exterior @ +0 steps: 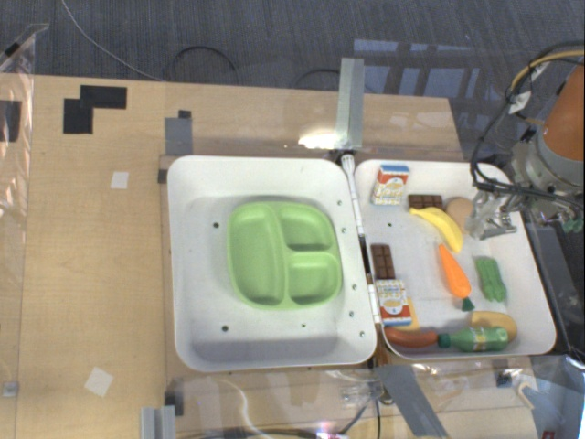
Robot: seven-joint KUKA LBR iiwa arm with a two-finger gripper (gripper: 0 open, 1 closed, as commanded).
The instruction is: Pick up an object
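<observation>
The jaws (pixel 494 216) are hanging empty over the right bin (pixel 545 309), their gap unclear, just beside the banana (pixel 442 227). It is looking like a light, stiff, smooth toy, likely slippery; gripping across its curved middle seems best.

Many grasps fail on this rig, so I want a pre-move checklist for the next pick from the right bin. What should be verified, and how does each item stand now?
1. Gripper over the right bin: ok, near its far right side.
2. Nothing between its fingers: ok, none seen.
3. Nearest target free: cannot tell; the banana touches a pale round item beside the gripper.
4. Carrot and cucumber apart: ok, a gap shows.
5. Front edge crowded: not ok; the green bottle and sausage lie close.
6. Green tray in the left bin: ok.
</observation>
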